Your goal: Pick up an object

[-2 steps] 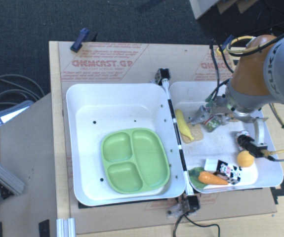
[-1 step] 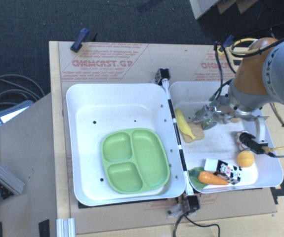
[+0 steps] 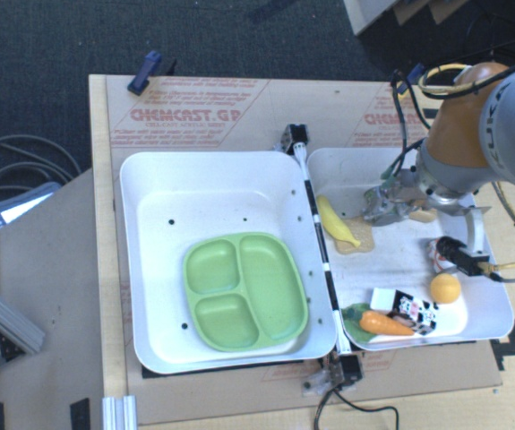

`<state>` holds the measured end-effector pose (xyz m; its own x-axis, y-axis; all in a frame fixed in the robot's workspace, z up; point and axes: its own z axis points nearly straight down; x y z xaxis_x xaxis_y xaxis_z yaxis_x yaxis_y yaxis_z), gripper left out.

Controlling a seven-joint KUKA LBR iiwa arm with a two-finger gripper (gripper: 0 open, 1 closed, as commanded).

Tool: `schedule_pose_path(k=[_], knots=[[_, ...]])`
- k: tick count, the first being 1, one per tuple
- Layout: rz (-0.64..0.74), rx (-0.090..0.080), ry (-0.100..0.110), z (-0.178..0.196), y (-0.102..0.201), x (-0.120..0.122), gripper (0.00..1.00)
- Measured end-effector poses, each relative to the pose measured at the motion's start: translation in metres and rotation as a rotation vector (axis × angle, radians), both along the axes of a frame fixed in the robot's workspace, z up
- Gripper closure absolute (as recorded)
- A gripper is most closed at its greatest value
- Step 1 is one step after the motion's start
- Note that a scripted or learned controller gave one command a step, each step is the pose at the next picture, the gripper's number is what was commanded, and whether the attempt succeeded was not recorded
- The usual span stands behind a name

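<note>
My gripper (image 3: 384, 206) hangs low in the right bin (image 3: 364, 164), near its back wall, reaching in from the right. Just left of it a yellow banana (image 3: 336, 221) lies along the bin's left wall, with a tan flat piece (image 3: 357, 239) beside it. A second tan piece (image 3: 422, 213) peeks out under the wrist. Toward the front lie an orange ball (image 3: 445, 288), a carrot (image 3: 383, 324) on a green leaf shape (image 3: 354, 319), and a black-and-white toy (image 3: 412, 310). The view is too coarse to show anything between the fingers.
The left bin (image 3: 150, 195) holds a green divided plate (image 3: 242, 290). A black clip (image 3: 295, 136) sits where the bins meet at the back, another (image 3: 345, 367) at the front. A blue object (image 3: 144, 71) lies on the board's back left corner. Cables trail at the right.
</note>
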<state>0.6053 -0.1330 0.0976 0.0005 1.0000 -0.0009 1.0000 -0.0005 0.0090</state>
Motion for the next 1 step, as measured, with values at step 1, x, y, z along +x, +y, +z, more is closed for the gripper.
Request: schedule_pose_path(k=[1], knots=[[0.003, 0.002, 0.006, 0.0884, 0.073, 0.025, 1.0]])
